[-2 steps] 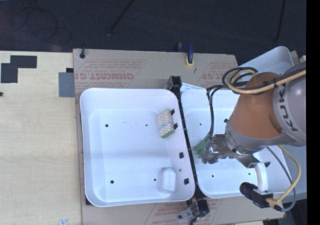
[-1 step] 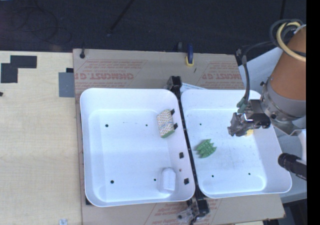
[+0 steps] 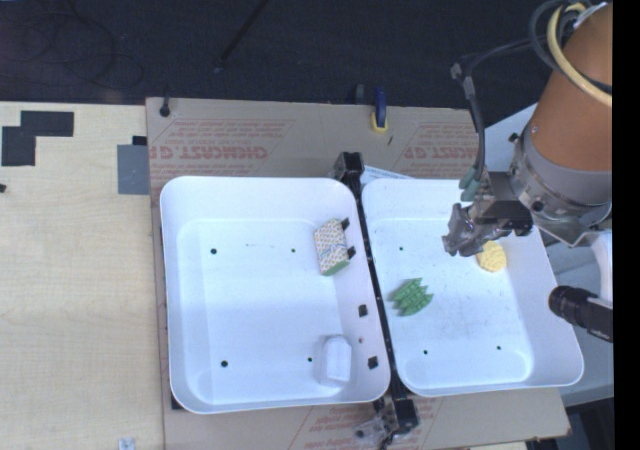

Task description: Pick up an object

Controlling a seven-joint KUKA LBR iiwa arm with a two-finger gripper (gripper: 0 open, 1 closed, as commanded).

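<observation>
1. Dark floor with loose cables lies behind the bench, where a cardboard sheet [image 3: 250, 143] carries two shallow white bins side by side; the arm reaches in from the right of the camera view.
2. Over the right bin [image 3: 560, 363], the gripper [image 3: 462, 241] hangs at its upper middle, a dark cluster of metal below the grey wrist. Whether its jaws stand apart or together I cannot tell; nothing is visibly held between them.
3. Just beside the gripper, toward the right of the view and slightly lower, lies a small yellow object [image 3: 491, 258], roundish with no clear long axis. It looks like the nearest candidate, so the coming move would likely be a short shift rightward before descending.
4. Further out, down and to the left, a green leafy object [image 3: 410, 296] rests on the bin floor near the dividing wall, its length running diagonally.
5. Across the divide, the left bin [image 3: 185, 358] holds a patterned block [image 3: 331, 245] against its right wall and a white object [image 3: 334, 358] near its lower right corner, both well apart from the gripper.
</observation>
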